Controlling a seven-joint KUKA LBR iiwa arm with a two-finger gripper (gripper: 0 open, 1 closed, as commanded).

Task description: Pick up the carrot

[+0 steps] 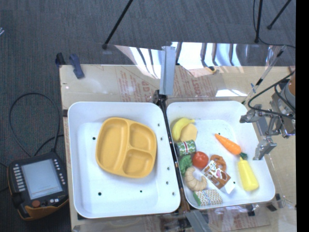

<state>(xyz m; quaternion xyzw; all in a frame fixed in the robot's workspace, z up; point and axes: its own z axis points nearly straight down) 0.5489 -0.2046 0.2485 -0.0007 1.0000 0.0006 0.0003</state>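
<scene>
Orange and tapered, the carrot (228, 144) lies in the right bin (227, 108), slanted with its green end toward the near right, just beside the yellow bottle (247, 174). We see the end effector (264, 148) at the bin's right rim, just right of the carrot and holding nothing; we cannot tell how wide it stands. We judge that a descent from here could strike the rim, or land on the bottle, because both crowd the carrot's right end. A pinch along the taper might also slip off. Open white floor lies on the carrot's far side and to its left, toward the banana (180, 125), so that side offers room. The snack packet (218, 174) sits close on the near side.
</scene>
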